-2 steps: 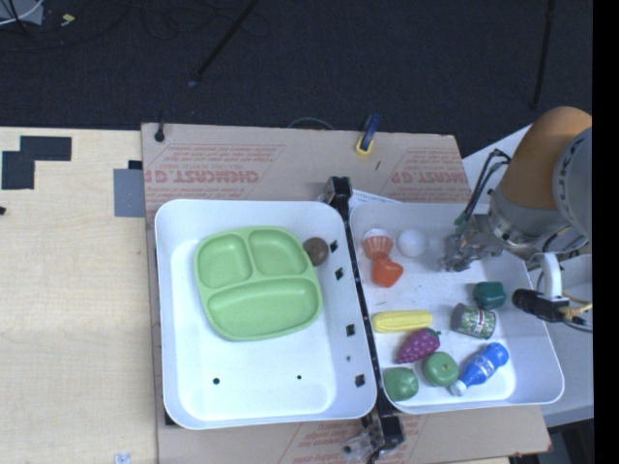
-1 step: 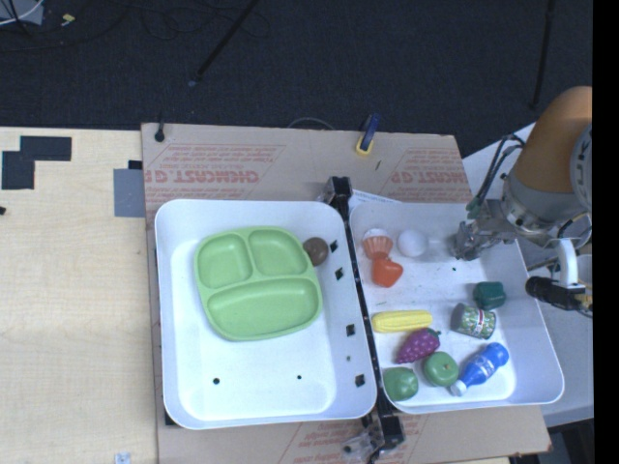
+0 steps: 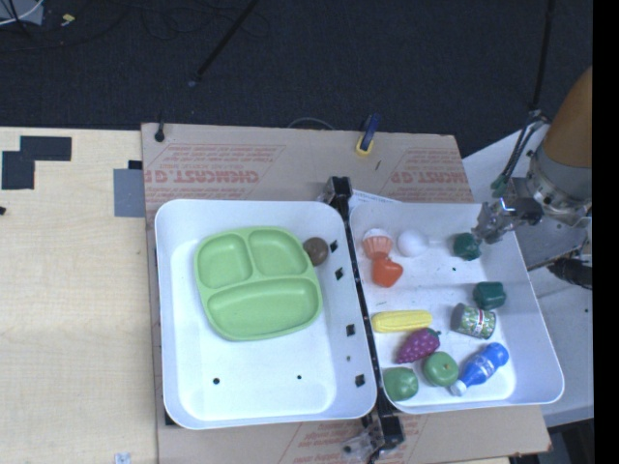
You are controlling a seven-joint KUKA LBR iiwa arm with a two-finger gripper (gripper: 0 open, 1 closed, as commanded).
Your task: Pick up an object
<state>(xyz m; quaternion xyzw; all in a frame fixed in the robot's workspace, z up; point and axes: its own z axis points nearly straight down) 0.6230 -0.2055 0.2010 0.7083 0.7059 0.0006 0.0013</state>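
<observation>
A grey arm reaches in from the right, its gripper [image 3: 491, 222] hanging over the far right corner of the right bin [image 3: 538, 356], just beside a dark green piece [image 3: 467, 247]. From this slant it is not possible to tell the gripper's opening, and nothing is seen in its grasp.

That green piece, sitting on the bin floor close to the far wall, looks like the likeliest target. To take it cleanly, the gripper would probably need to centre over the piece rather than beside it, come straight down, and stay clear of the bin wall just behind. The piece stands apart from its neighbours, so crowding seems a small risk; a glancing touch that rolls it away seems the larger one.

The right bin holds ten items: the dark green piece, a white ball [image 3: 412, 243], a pale cupcake-like toy [image 3: 377, 243], an orange-red piece [image 3: 386, 274], a teal block [image 3: 488, 295], a small can [image 3: 474, 321], one corn cob [image 3: 402, 321], one bunch of grapes [image 3: 417, 345], a green apple [image 3: 440, 367], another green fruit [image 3: 400, 384] and one blue bottle [image 3: 481, 367] — eleven in all.

The left bin [image 3: 184, 375] holds one green tray [image 3: 258, 283] with three compartments and one brown ball [image 3: 315, 250] touching its far right edge.
</observation>
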